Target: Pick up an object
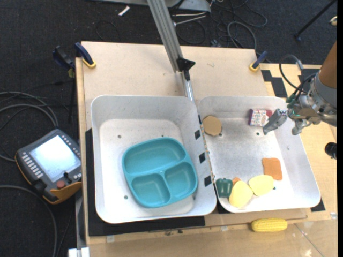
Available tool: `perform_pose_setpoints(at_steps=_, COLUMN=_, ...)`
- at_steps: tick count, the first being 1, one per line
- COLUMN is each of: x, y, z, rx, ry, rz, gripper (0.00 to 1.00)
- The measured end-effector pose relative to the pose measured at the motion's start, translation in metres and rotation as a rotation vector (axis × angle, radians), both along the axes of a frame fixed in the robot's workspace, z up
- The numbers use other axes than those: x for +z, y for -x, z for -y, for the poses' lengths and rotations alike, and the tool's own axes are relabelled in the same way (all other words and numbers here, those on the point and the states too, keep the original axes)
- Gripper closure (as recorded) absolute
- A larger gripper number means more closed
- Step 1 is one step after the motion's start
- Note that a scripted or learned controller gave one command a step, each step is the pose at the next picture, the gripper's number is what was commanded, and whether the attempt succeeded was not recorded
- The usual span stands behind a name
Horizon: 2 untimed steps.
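Note:
My gripper [285, 123] hangs over the far right side of the right bin [300, 154]. Its two fingers are spread open with nothing between them. Just left of the left fingertip [273, 121] lies a small pink and white packet [258, 116]. A tan round piece [212, 126] sits at the bin's far left. Toward the front lie an orange block [272, 168], two yellow pieces [261, 185] [240, 194] and a green pepper [223, 186].
The left bin [107, 138] holds a blue compartment tray [159, 171]. A yellow corn cob [269, 225] lies on the bench in front of the right bin. A metal pole [169, 31] slants up from between the bins. A teach pendant [48, 165] sits on the floor, left.

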State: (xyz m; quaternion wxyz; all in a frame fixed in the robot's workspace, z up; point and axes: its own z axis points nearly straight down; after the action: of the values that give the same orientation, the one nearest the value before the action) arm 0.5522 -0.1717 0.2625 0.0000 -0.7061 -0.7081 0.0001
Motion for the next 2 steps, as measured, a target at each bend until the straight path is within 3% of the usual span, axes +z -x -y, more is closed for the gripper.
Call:
perform_pose_setpoints(at_steps=1, x=0.000, y=0.000, z=0.000, rx=-0.001, ry=0.000, rz=0.000, gripper=0.00)
perform_pose_setpoints(at_steps=2, x=-0.061, y=-0.005, z=0.003, rx=-0.003, ry=-0.001, rz=-0.006, gripper=0.00)
